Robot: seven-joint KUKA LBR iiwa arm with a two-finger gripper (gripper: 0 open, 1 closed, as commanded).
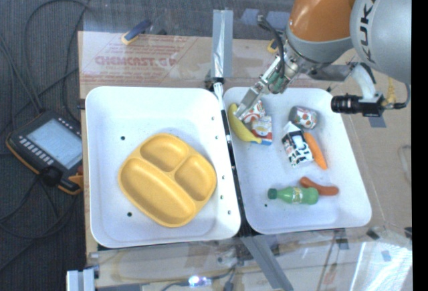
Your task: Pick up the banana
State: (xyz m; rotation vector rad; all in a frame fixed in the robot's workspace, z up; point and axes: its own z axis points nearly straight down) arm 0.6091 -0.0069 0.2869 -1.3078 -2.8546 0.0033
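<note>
Arm (348, 9): grey KUKA iiwa with a broad orange band, entering from the upper right and slanting down toward the right bin's upper left corner.

Left bin (107, 122): shallow, white, holding one item. Right bin (348, 209): shallow, white, set just beside the left bin, their inner rims touching.

Divided plate (167, 179): yellow, three compartments, lying flat in the middle of the left bin.

Teach pendant (47, 146): dark with orange trim and a grey screen, on the floor left of the bench, cabled.

Banana (241, 128): yellow, curved, lying in the right bin's upper left area against the inner rim, partly overlapped by a white, red and blue packet (262, 124).

Gripper (251, 101): slim, metallic, tips low over the banana's upper end and the packet; whether the claw is open or closed cannot be told, and nothing is seen between its tips.

Bottle (294, 195): green, green cap, lying on its side near the right bin's front.

Carton (296, 147): small, white with dark print, mid right bin.

Can (303, 117): crushed, silver and red, just above the carton.

Carrot (317, 150): orange, touching the carton's right side.

Second orange piece (319, 185): just beside the bottle's base.
</note>
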